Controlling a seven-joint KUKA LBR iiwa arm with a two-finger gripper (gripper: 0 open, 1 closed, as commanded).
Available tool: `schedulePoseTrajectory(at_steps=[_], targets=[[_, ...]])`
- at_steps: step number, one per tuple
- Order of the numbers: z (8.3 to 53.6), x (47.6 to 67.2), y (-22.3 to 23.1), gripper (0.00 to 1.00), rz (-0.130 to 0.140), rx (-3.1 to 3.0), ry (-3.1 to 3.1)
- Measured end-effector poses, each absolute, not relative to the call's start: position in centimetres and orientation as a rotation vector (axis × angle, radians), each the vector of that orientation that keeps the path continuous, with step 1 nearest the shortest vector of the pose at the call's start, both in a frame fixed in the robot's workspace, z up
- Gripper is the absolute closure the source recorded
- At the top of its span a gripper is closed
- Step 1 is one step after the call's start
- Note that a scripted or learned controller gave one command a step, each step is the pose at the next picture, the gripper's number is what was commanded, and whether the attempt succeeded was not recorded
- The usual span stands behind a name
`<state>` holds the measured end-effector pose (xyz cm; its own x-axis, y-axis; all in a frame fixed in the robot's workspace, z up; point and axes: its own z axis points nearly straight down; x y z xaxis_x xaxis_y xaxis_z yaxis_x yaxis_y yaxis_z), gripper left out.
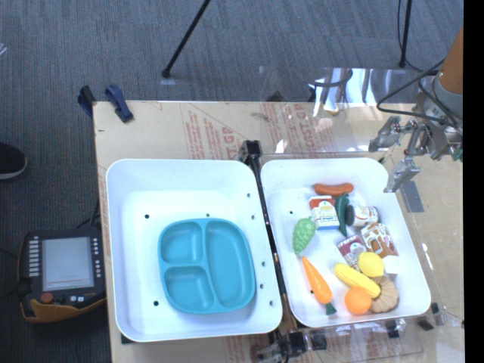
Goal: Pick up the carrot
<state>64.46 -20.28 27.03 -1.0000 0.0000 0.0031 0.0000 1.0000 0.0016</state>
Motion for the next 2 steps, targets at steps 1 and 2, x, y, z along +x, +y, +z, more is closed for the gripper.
schedulePoseTrajectory(at_steps=[1, 2], targets=[[15.7, 56.3, -14.9, 0.00, -0.006, -0.110, -3.128], [9.5, 49.6, -8.7, 0.00, -0.005, -0.306, -3.113]])
